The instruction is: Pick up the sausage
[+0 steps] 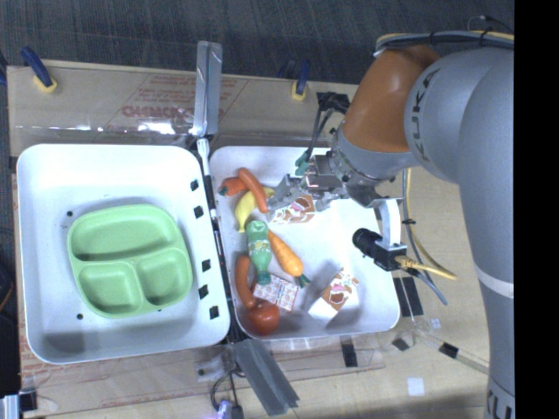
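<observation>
Camera view shows your gripper (290,192), its opening impossible to tell, low over the right bin's (377,314) far middle, while the sausage (243,282) lies nearer and to its left along the bin's left wall, long axis running far-to-near.

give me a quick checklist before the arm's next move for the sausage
1. Sausage located: ok. The sausage lies at the upper left of the right bin.
2. Pincer over the sausage: not ok. The pincer sits to its right, above a small carton.
3. Sausage between the fingers: not ok, it lies apart from them.
4. Finger opening: cannot tell, the wrist hides it.
5. Room around the sausage: not ok. A banana touches it from below.
6. Left bin: ok. The green tray is well away from the work.
</observation>
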Action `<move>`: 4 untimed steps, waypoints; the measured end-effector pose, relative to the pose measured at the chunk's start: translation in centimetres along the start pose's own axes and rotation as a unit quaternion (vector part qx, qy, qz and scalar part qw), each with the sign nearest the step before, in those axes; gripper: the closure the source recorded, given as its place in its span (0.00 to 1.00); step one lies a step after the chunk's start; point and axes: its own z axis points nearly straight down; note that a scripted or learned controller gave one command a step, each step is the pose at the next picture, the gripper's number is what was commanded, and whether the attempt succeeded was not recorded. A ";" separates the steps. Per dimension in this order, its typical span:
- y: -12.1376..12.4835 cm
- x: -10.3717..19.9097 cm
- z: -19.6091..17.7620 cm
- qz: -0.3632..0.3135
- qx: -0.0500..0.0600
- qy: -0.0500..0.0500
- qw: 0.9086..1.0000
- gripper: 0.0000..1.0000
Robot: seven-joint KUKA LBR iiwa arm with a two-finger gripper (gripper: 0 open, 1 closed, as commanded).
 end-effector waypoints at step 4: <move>7.5 -1.6 9.0 -0.076 -0.005 -0.001 0.997 1.00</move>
